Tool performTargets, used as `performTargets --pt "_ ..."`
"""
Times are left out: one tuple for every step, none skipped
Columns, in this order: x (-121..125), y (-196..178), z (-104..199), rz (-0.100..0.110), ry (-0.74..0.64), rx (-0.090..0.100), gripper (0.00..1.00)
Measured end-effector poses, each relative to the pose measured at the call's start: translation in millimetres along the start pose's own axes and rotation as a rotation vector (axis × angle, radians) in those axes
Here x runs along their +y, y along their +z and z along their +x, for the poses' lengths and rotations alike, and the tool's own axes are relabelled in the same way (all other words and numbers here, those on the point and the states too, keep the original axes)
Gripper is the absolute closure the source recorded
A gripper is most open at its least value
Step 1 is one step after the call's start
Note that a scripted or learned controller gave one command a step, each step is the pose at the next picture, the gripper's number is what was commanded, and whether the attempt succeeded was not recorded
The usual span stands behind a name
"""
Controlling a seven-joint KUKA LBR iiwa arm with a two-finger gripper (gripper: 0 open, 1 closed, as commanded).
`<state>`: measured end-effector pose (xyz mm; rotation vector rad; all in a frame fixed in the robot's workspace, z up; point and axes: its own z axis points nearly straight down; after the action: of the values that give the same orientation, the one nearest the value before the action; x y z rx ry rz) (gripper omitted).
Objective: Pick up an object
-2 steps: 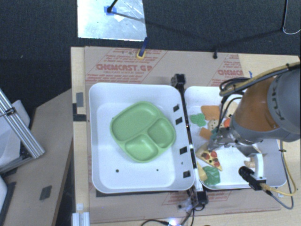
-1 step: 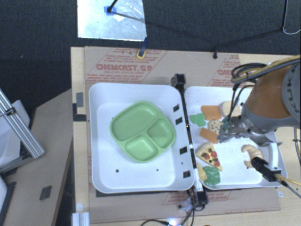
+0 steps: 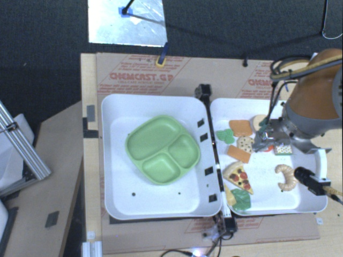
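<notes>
Whether the gripper is apart or together cannot be told; the toy cookie beside it, judged light and stiff, is best pinched across its edges.

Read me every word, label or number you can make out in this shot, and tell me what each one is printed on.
"CHEMCAST GP", in red, on the brown sheet under the bins, above the left bin; it reads only roughly.
The same red lettering repeats at the sheet's upper right and along its front edge, too cut off or blurred to read.
The small patterned tile by the gripper bears marks too small to read.
</notes>
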<state>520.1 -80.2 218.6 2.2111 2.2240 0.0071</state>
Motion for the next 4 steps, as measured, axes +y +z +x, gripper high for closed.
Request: performTargets --pt "1.0 -6.0 0.1 0.004 0.001 0.000 1.00" --pt "-0.5 -6.0 52.8 0.006 -0.004 0.003 1.00" --pt "18.6 -16.1 94.7 0.003 -0.004 0.003 1.00" --pt "14.1 -4.9 101.6 0.007 0.000 0.001 1.00"
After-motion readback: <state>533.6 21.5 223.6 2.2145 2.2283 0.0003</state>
